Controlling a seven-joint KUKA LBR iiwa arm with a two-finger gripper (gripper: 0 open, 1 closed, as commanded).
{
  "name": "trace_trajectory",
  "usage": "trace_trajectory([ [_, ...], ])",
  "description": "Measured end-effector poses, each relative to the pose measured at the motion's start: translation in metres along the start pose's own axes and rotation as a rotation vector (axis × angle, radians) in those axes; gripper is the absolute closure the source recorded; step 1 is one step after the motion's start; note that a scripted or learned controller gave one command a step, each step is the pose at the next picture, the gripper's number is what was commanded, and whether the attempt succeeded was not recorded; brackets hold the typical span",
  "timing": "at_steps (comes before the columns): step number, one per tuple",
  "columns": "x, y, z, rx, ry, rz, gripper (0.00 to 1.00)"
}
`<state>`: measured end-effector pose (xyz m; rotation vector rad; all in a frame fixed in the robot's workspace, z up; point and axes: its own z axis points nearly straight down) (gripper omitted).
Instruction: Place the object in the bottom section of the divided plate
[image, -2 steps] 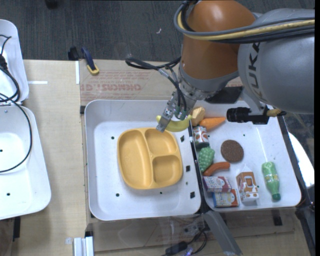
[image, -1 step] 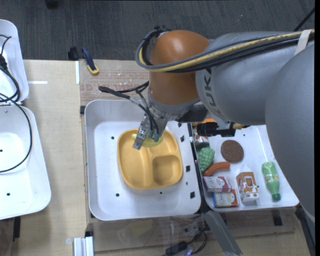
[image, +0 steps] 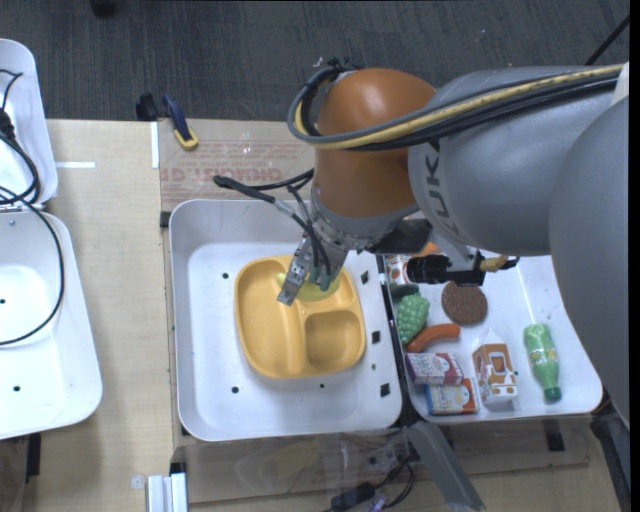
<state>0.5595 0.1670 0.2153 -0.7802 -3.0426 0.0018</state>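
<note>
The end effector (image: 305, 275) hangs over the far right corner of the yellow divided plate (image: 262, 345), which lies in the left bin (image: 200, 330). A small green object (image: 322, 289) sits at its tip, apparently between the fingers; whether they clamp it cannot be told. The right bin (image: 575, 345) holds toy foods, among them a green bottle (image: 541, 362) and a brown cookie (image: 464, 303). The release is best made low over the near compartment, clear of the dividing ridges, so the object cannot roll.
</note>
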Motion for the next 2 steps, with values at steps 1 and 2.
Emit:
trace_trajectory([
  [1, 0.0, 0.0, 0.0, 0.0, 0.0, 0.001, 0.0],
  [2, -0.026, 0.084, -0.118, -0.003, -0.004, -0.031, 0.0],
])
